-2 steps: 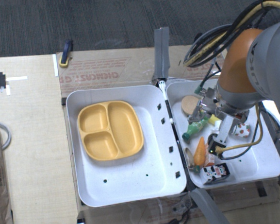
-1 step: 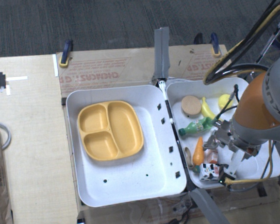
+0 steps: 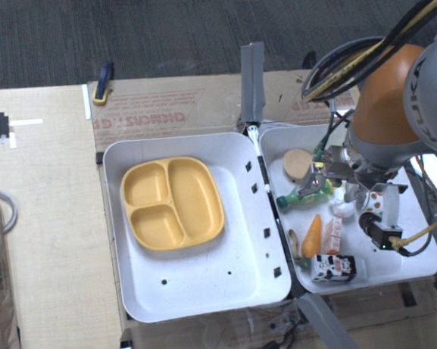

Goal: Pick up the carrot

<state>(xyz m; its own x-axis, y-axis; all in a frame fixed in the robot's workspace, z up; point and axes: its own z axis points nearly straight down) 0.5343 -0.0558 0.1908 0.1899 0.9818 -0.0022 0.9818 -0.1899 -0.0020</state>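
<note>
Here, in the camera view, the carrot [image 3: 311, 235] lies tilted in the right bin [image 3: 420, 266], its narrow tip pointing toward the top of the picture and its thick end toward the bin's near wall. Just right of it, nearly touching, is a small red-and-white packet [image 3: 332, 234]; below it sits a black-and-white carton [image 3: 333, 267]. Above the carrot a green item [image 3: 304, 195] lies across the bin, and higher still rests a round tan disc [image 3: 298, 164].

The arm [image 3: 391, 105] reaches in from the right (orange band uppermost), and the gripper [image 3: 347, 189] hangs over the middle of the right bin, up and to the right of the carrot, near the green item. Whether it is wide or narrow I cannot tell, since the wrist hides it; nothing is seen held.

The left bin [image 3: 205, 285] holds a yellow divided plate [image 3: 173, 203] with three compartments, lying flat toward its upper left.
</note>
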